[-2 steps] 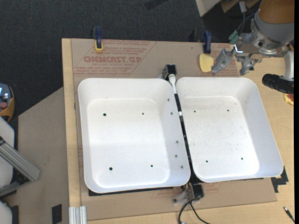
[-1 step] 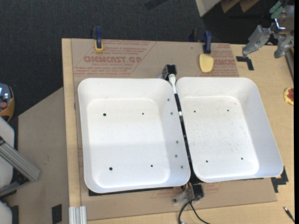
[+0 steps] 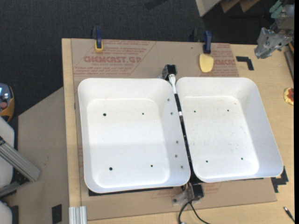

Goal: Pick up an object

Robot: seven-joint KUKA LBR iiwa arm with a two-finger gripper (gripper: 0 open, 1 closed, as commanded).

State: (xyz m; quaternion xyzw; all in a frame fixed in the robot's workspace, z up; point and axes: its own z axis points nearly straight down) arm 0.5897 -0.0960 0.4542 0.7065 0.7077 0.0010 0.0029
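- Brown paper-faced board (image 3: 121, 59) forms the bench top; red print on it reads "CHEMCAST GP", with smaller lines of red print above and below too small to read. A partial repeat of the print shows near the far right corner.
- Two white bins sit side by side on the board: left bin (image 3: 86, 125), right bin (image 3: 264, 120), rims touching along a black strip (image 3: 180, 120).
- Each bin floor shows four small dark dots; the right floor carries fine dark specks.
- Yellow rounded object (image 3: 206, 63) lies on the board just behind the right bin, outside both bins, below a blue clamp (image 3: 207, 38).
- Second blue clamp (image 3: 97, 34) grips the far edge behind the left bin.
- Black clip (image 3: 169, 70) sits at the far end of the seam; a black cable (image 3: 189, 211) leaves the near end.
- Gripper (image 3: 270, 40) hangs at the far right, off the bins and well apart from the yellow object; open or closed cannot be told, and nothing is seen in its grasp.
- Aluminium rail (image 3: 18, 161) lies left of the board, over dark carpet (image 3: 46, 13).
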